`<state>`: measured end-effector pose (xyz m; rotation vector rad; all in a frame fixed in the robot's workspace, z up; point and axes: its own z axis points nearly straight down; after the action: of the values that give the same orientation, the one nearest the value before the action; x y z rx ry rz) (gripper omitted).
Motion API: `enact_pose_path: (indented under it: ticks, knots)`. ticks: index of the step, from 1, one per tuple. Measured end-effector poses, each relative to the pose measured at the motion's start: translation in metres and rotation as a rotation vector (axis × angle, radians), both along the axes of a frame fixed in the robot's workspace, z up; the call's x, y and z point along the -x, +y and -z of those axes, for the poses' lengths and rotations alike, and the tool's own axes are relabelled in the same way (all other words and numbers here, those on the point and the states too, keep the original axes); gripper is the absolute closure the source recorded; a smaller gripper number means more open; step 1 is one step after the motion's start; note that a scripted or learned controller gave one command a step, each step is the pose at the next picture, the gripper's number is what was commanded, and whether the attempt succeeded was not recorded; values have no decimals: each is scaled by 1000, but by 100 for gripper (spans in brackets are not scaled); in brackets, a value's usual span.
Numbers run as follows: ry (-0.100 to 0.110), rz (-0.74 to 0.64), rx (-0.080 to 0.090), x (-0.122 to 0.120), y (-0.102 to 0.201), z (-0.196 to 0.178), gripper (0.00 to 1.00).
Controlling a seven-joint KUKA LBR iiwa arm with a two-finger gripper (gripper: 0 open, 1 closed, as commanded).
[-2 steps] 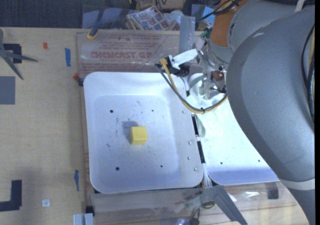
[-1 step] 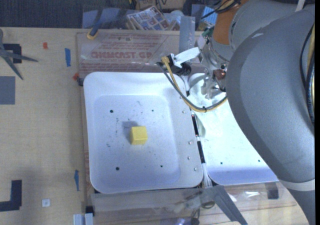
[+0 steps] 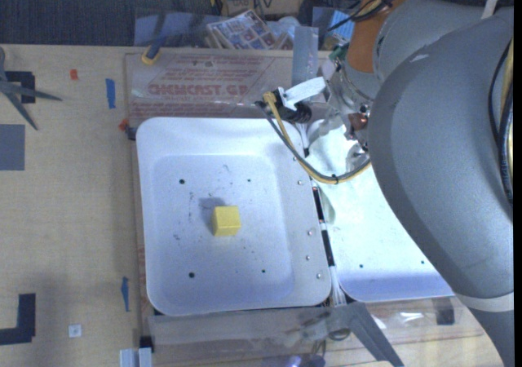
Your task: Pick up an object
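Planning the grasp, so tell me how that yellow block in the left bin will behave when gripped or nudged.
The yellow block looks boxy with flat faces, so it will probably slide rather than roll across the left bin. It rests flat and low, so tipping seems unlikely. Its small size suggests it is light; whether it is stiff or soft cannot be told.

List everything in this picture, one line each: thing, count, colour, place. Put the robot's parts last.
yellow block: 1, yellow, near the middle of the left bin's floor.
left bin: 1, white, centre of the bench.
right bin: 1, white, beside the left bin, partly under the arm.
bench: 1, light wood, beneath both bins.
blue tape strips: 2, blue, on the bench left of the left bin.
arm: 1, grey with an orange band, reaching in from the right over the right bin.
cable: 1, yellow and black, hanging from the wrist over the seam between the bins.
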<state>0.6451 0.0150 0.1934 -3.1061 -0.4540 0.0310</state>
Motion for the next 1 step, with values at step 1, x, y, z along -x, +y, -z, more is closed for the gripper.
enact_pose_path:
  ticks: [1]
  knots:
    - [-13,-104,13,-8,51,33,0]
